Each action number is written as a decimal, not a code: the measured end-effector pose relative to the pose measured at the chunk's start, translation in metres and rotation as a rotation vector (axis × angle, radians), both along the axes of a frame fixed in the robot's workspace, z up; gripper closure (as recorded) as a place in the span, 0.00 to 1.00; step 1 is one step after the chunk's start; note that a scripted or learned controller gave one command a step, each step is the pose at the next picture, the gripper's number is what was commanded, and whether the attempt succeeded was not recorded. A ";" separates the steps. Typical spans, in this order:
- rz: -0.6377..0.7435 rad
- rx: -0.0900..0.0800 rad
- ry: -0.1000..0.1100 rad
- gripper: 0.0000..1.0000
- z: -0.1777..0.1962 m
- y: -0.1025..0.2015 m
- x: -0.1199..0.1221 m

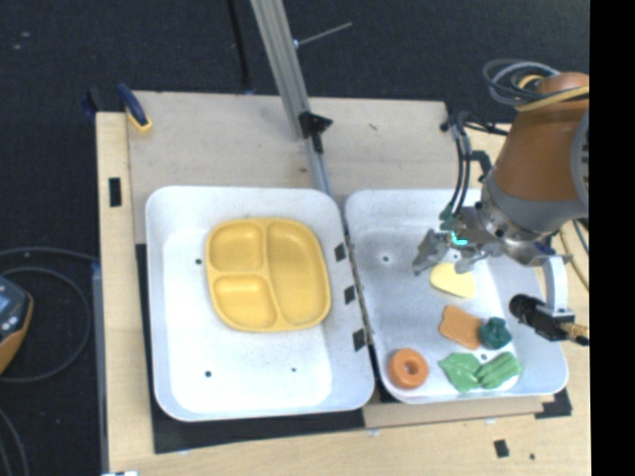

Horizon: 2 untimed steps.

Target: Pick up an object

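In the right bin (397,216) lie a pale yellow wedge (454,283), an orange block (458,326), a dark green lump (494,333), a light green leafy piece (481,370) and an orange ring (408,367). My gripper (446,256) hangs just above the far edge of the yellow wedge. Its fingers (428,255) are spread open, and nothing is between them. The grey arm with its orange band (541,142) comes in from the right.
The left bin (174,365) holds a yellow divided plate (268,273). A metal post (283,58) rises behind the bins. Cables (461,167) hang beside the arm, and a black fitting (541,315) sits at the right bin's edge.
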<state>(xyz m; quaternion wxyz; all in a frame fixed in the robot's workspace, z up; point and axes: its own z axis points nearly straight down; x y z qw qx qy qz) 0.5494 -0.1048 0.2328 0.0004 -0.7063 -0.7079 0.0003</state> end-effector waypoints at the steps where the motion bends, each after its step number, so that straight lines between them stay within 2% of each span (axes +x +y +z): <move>1: 0.000 0.000 -0.002 0.00 0.001 0.000 0.001; 2: -0.002 0.000 0.003 0.00 -0.061 -0.002 -0.004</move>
